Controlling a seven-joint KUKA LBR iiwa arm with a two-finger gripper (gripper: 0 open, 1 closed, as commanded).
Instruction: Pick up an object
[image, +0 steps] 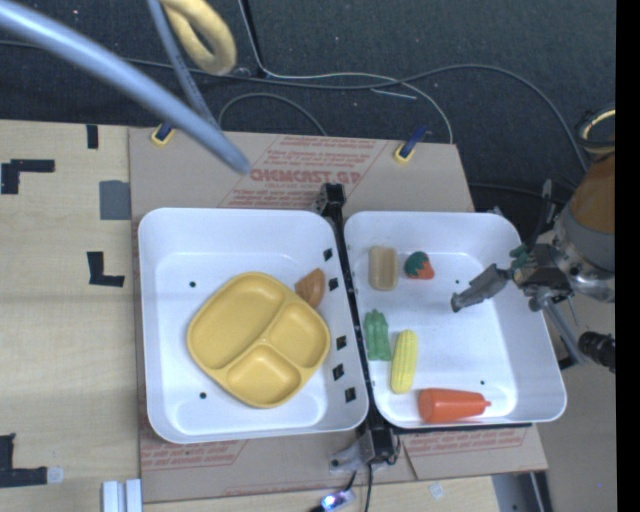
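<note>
Two white bins are sitting side by side on the table (60, 300), over a sheet of cardboard (300, 165). Occupying most of the left bin (165, 330) is a yellow divided plate (258, 338), and a small brown piece (311, 287) is lying at the plate's far right edge, close to the wall shared by the bins. Lying in the right bin (520, 390) are five toy foods: a tan roll (382, 267) at the far left, a red and green strawberry (419, 265) just right of it, a green vegetable (377, 334) nearer along the left wall, a yellow corn cob (403, 361) just beside that, and an orange carrot (452, 404) at the near wall. Reaching in from the right, the arm (592, 215) is hanging over the bin's right rim, and the gripper (478, 290) is pointing left above the bare floor of the bin, right of the strawberry and apart from every item. Whether the fingers are spread or closed I cannot tell; nothing is showing between them.
</note>
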